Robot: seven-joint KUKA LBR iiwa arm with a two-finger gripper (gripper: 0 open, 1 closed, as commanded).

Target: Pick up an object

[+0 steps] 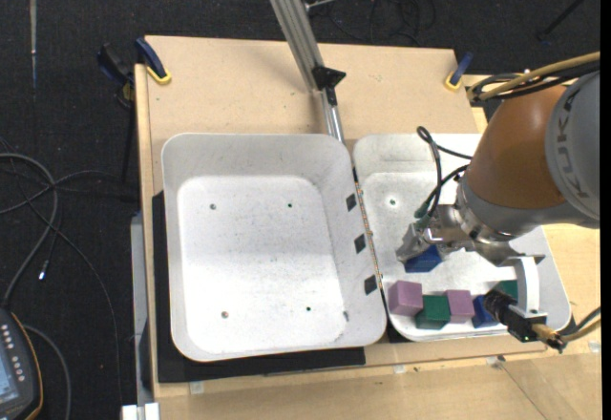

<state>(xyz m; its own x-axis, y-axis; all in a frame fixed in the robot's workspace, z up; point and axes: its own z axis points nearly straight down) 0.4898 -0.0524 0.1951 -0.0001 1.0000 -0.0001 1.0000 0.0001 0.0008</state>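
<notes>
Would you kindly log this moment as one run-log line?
arm: over right bin | hand: low, at blue block | grasp: unconfirmed | other blocks: near edge

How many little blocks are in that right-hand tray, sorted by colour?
Purple blocks: 2
Green blocks: 1 seen whole
Blue blocks: 2, one under the gripper, one at the near rim
Total: 5 clearly visible; the arm hides part of the tray.

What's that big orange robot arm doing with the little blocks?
The robot arm is reaching into the right bin, trying to pick up a block. Its claw is right over a blue block. Nearby sit a purple block, a green block and a pink block. The left bin is beside it.
</notes>
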